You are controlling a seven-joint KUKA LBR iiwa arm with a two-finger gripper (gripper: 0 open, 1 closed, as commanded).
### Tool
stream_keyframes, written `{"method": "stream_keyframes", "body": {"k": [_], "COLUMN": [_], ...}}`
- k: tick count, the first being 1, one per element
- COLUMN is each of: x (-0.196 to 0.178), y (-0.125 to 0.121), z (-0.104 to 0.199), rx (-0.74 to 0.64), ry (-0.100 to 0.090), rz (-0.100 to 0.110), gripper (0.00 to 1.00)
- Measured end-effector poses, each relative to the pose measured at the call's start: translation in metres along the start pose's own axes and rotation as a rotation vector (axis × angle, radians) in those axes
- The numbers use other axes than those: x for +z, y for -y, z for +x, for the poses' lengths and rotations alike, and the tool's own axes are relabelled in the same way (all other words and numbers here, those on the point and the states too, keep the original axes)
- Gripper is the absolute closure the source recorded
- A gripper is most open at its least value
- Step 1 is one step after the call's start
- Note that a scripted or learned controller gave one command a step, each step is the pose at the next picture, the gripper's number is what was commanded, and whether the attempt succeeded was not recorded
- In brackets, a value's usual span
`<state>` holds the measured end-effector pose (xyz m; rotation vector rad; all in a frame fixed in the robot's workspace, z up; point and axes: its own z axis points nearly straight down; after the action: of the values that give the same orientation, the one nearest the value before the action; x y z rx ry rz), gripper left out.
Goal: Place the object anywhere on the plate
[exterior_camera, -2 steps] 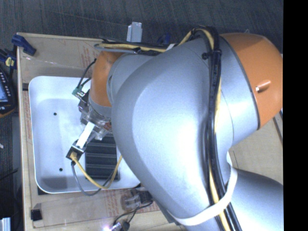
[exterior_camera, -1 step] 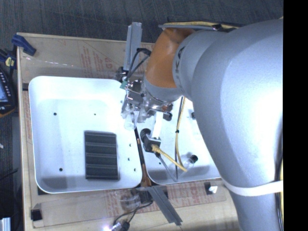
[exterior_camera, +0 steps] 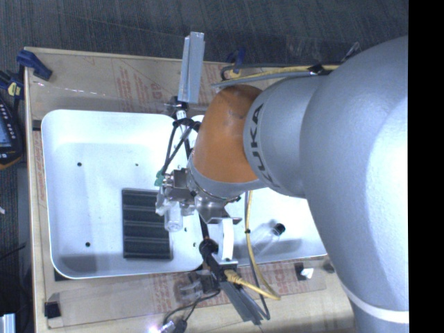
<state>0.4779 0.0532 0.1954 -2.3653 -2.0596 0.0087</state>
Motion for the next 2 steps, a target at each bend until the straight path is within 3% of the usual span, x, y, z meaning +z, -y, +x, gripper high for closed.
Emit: {"method": "stream_keyframes", "body": {"k": [1,2], "x": [-0.010,-0.053], "y": [0.020,0.023], "z": [0.125,0.141], "rx": [0.382,0.190], "ry": [-0.001,-0.001], "rz": [-0.003,-0.003], "gripper": [1.00,1.00]}}
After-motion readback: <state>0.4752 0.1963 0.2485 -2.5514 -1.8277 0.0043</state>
